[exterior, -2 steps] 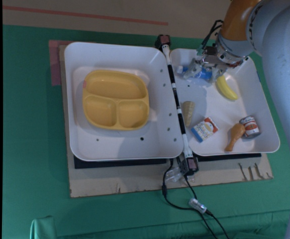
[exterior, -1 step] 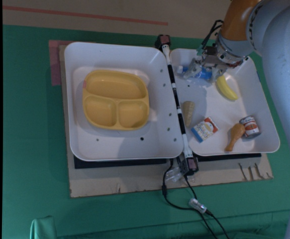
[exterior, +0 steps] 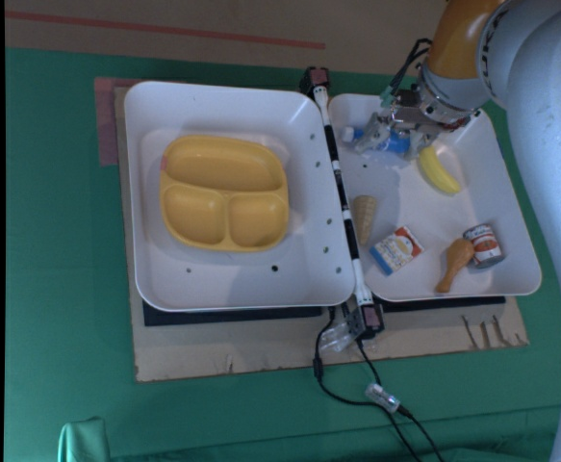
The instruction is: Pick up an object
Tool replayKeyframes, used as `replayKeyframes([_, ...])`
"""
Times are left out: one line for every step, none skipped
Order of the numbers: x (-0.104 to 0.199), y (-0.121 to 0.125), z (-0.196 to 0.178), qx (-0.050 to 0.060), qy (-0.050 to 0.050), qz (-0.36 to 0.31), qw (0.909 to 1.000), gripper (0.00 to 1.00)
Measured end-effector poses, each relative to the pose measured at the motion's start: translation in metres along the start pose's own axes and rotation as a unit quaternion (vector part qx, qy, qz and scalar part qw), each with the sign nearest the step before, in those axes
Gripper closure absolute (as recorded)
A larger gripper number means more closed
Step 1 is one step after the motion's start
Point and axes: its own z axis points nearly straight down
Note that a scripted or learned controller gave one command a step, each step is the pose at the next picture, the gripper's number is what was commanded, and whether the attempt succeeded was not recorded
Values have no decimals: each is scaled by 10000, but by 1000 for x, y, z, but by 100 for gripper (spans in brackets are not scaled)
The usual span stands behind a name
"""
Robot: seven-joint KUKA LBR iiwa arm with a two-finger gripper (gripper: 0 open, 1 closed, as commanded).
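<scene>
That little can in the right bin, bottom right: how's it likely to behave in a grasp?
The can looks rigid, so it likely won't deform under the fingers. It seems to lie tilted on its round side, so a nudge may roll it. The drumstick lies against it and may shift too.

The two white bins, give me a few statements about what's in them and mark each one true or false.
1. The yellow divided plate lies in the left bin. True.
2. The banana lies in the left bin. False: it lies in the right bin.
3. The ice cream cone stands upright. False: it lies on its side.
4. The can sits beside the drumstick. True.
5. The gripper is over the right bin. True.
</scene>
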Motion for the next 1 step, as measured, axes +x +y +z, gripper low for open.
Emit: replayKeyframes([0,0,0,0,0,0,10000,0])
